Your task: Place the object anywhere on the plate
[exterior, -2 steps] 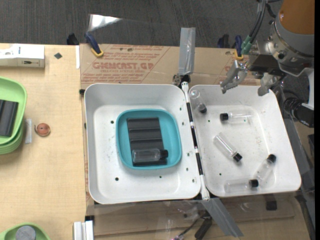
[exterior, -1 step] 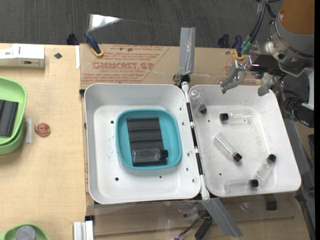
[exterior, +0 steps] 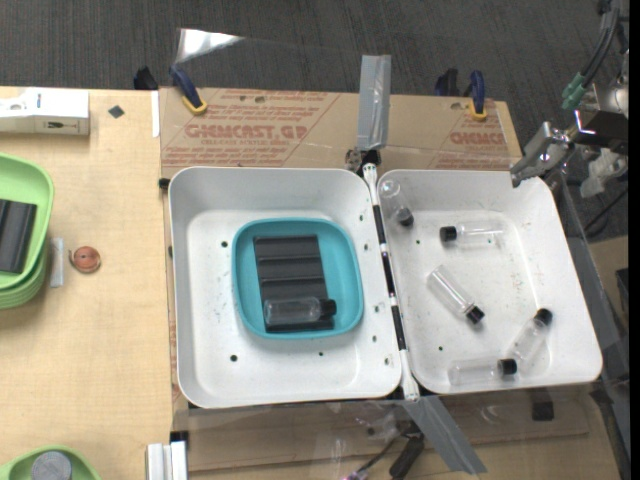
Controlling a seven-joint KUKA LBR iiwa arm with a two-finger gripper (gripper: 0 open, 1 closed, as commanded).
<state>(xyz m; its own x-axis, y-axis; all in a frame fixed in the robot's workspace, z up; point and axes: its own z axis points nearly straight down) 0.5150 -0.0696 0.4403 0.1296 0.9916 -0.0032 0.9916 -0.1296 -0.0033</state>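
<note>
Already one clear plastic vial with a black cap [exterior: 298, 312] lies on the teal square plate [exterior: 345, 258] near the left bin's [exterior: 195, 298] middle. Whether the pincer [exterior: 543, 153], past the right bin's [exterior: 570, 268] far right corner, is clenched, I cannot tell. Round vials may roll off.

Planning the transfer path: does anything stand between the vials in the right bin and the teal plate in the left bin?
Just the bins' adjoining raised rims between the vials and the teal plate. The plate already carries a dark ridged block and one vial.
</note>
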